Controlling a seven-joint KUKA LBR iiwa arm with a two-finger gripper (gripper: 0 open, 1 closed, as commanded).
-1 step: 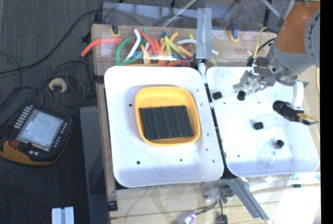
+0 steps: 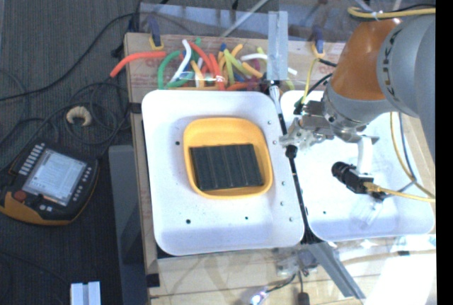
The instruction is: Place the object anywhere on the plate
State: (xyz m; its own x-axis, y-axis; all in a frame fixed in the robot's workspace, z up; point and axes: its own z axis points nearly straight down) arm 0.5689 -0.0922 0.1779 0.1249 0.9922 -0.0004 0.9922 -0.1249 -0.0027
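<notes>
From the camera above the bench, we see the left bin [image 2: 212, 229] holding a yellow plate [image 2: 192, 137] at its centre. On the plate lies a dark ridged slab [image 2: 225, 166], flat, its ridges running from 12 to 6 o'clock, with the plate's rim showing all round it. This is the task's thing, and it rests on the plate, well apart from the robot. At the plate's 3 o'clock we find the gripper [image 2: 291, 144], hanging over the seam between the two bins, at the 10 o'clock side of the right bin [image 2: 333, 222]. We cannot tell whether it is open or closed, and we see nothing held in it. The grey arm [image 2: 414, 63] reaches in from 3 o'clock, its orange band [image 2: 361, 63] above the right bin's 12 o'clock edge. At the left bin's 12 o'clock a tangle of coloured tubes [image 2: 205, 68] lies on the bench [image 2: 177, 275]. On the floor at 9 o'clock we see a handheld controller [image 2: 49, 182], with a small tape roll [image 2: 78, 114] near it at its 1 o'clock.
</notes>
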